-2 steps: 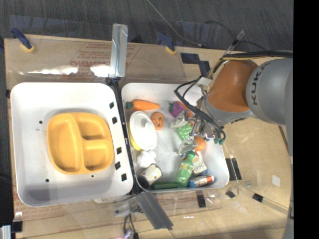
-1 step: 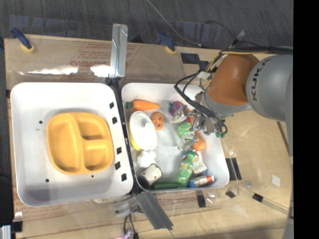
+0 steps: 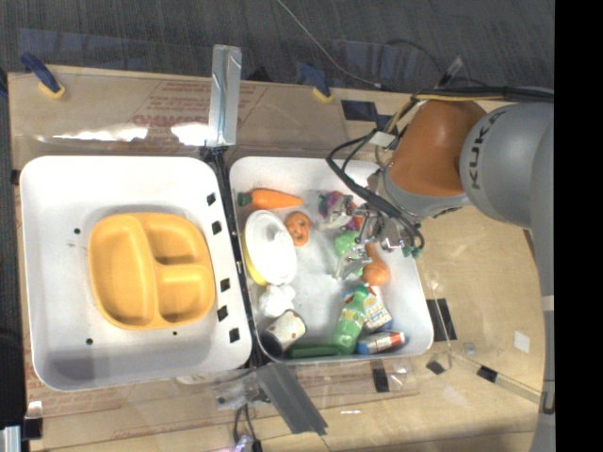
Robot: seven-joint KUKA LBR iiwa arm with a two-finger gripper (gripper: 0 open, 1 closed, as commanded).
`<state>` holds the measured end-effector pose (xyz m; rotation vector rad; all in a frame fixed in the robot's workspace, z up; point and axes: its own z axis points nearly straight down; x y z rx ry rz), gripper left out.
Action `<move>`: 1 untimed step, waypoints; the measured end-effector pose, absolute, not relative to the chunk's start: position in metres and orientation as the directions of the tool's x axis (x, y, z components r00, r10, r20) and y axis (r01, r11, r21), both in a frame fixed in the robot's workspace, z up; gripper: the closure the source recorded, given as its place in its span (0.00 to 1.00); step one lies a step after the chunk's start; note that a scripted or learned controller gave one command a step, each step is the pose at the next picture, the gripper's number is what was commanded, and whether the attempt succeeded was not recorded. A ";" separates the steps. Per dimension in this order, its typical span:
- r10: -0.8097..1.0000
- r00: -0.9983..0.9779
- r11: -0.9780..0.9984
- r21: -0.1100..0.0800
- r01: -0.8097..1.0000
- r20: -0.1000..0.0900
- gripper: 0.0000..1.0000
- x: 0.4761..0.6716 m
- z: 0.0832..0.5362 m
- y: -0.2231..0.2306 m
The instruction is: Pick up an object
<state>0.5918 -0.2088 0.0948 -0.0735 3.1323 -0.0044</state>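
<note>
Grey end effector (image 3: 361,243) amid crowded bin (image 3: 421,301)

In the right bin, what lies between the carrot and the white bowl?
Bare bin floor: in the camera view, the carrot lies just above the white bowl, nothing between.

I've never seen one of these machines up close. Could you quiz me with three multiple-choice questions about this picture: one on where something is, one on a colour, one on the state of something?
1. Where is the yellow divided tray?
A. In the left bin
B. In the right bin
C. On the floor

2. What colour is the carrot?
A. Blue
B. Orange
C. White

3. How is the bottle positioned?
A. Hanging in the air
B. Resting in the right bin
C. Sitting on the tray

Answers:
1. A, the tray sits in the left bin.
2. B, it is plainly orange.
3. B, it rests among the clutter in the right bin, below the hand.
</note>
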 end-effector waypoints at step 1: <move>0.317 -0.948 0.948 0.000 0.317 -0.009 0.00 0.596 0.095 -0.210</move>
